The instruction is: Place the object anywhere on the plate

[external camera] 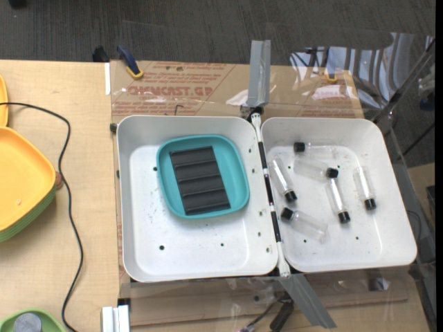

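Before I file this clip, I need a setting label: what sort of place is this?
Probably a robotics lab bench: two white bins, clear capped tubes for sorting, a teal plate.

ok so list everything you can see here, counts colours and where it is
bins: two, white, side by side on the bench
plate: one, teal with a dark ribbed insert, in the left bin
tubes: about six, clear with black caps, scattered in the right bin
cardboard sheet: one, brown with red print, behind the bins
dishes: a stack, yellow over green, at the bench's left edge
cable: one, black, running down the bench left of the bins
clamp: one, blue and yellow, at the cardboard's far left corner
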### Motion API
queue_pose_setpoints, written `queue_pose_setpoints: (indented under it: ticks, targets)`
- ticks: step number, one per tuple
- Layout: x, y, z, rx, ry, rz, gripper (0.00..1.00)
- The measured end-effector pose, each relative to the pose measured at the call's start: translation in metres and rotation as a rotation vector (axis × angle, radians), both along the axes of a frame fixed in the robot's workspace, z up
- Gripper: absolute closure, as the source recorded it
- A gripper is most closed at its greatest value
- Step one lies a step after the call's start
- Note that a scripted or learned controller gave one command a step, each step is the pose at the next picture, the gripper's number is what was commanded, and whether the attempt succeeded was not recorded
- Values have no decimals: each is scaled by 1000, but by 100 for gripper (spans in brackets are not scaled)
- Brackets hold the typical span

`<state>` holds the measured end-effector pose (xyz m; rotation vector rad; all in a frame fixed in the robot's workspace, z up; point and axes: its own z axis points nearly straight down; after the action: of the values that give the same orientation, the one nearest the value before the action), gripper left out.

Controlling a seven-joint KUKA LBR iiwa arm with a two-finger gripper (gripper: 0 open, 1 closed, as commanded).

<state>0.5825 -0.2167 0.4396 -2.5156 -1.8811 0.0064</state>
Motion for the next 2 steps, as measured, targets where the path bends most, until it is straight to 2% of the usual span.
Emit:
queue_pose_setpoints:
  ticks: [2]
  targets:
    - [20,2,0,-1,-1,-148,0]
